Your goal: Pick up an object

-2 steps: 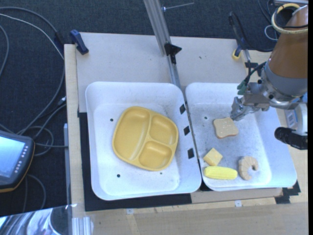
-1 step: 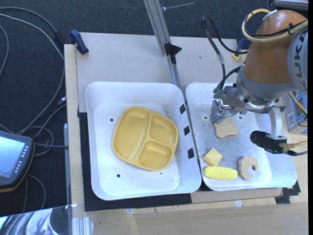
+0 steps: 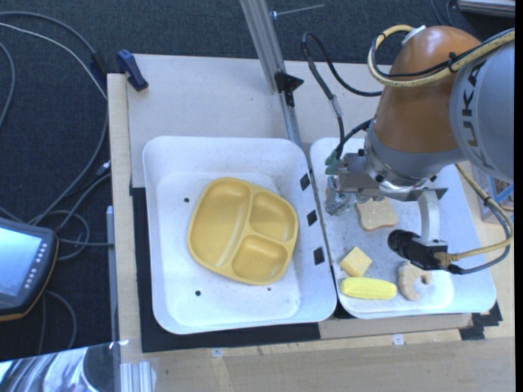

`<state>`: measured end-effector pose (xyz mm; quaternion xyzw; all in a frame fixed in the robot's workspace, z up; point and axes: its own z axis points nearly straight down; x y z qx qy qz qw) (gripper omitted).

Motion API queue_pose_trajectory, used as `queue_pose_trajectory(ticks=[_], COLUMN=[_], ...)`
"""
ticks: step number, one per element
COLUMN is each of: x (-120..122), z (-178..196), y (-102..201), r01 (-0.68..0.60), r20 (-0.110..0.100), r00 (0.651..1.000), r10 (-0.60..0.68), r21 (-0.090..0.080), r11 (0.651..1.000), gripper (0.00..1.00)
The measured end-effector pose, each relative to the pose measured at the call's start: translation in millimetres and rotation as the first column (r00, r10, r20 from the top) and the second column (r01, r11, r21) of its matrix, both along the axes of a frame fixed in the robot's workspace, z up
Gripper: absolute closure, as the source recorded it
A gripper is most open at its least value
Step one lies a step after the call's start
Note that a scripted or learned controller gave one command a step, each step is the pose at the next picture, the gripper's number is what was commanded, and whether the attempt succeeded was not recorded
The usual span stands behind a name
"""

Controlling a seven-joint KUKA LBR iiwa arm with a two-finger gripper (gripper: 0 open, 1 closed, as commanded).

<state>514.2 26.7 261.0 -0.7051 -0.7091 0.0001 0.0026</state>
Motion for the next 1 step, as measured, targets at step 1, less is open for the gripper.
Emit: queue_pose_trajectory(ticks=[1], x=[-2.6], z=[-5.3], y=[44.1], r01=[0.0], r20=[-0.001], r00=[1.0], r10=[0.0], r21=[-0.001], r11=[1.0], gripper=[1.0])
